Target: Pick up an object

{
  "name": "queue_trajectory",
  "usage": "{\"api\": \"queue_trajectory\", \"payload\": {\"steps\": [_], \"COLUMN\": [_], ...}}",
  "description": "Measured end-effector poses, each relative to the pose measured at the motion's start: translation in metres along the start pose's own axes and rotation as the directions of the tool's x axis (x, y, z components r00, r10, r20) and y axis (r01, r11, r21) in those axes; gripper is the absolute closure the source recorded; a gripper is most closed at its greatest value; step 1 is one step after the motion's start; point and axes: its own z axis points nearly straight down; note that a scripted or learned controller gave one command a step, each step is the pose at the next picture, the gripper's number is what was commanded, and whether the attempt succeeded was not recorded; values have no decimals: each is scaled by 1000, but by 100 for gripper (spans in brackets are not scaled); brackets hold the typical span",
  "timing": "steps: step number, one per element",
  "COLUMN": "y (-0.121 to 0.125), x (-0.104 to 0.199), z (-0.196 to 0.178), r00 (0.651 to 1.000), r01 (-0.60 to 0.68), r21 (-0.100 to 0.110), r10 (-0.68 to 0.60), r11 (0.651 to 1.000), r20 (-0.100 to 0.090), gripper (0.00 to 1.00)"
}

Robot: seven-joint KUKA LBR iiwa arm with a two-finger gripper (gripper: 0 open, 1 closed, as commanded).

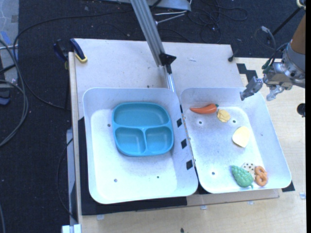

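Observation:
The right bin [272, 144] holds several small toy foods. An orange carrot [204, 109] lies near its far left corner, with a small yellow piece [223, 115] beside it. A pale yellow wedge [242, 136] rests mid-bin. A green lump [241, 175], a dotted white piece [248, 167] and an orange pretzel [261, 175] crowd the near right corner. My gripper [261, 90] hangs open above the bin's far right rim, with nothing between its fingers.
A blue three-compartment plate [143, 128] sits in the left bin [97, 178]. A grey metal pole [148, 23] slants from the top down to the gap between the bins. A blue and yellow clamp [77, 50] sits at the bench's far left corner.

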Motion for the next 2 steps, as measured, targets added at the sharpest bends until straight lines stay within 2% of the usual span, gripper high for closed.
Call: {"api": "queue_trajectory", "payload": {"steps": [1,2], "y": [-3,5], "x": [0,5], "z": [43,101], "r00": [1000,1000], "r01": [-2,2], "r21": [4,5], "r10": [2,-2], "r11": [1000,1000], "r20": [-1,-2], "gripper": [0,0]}}
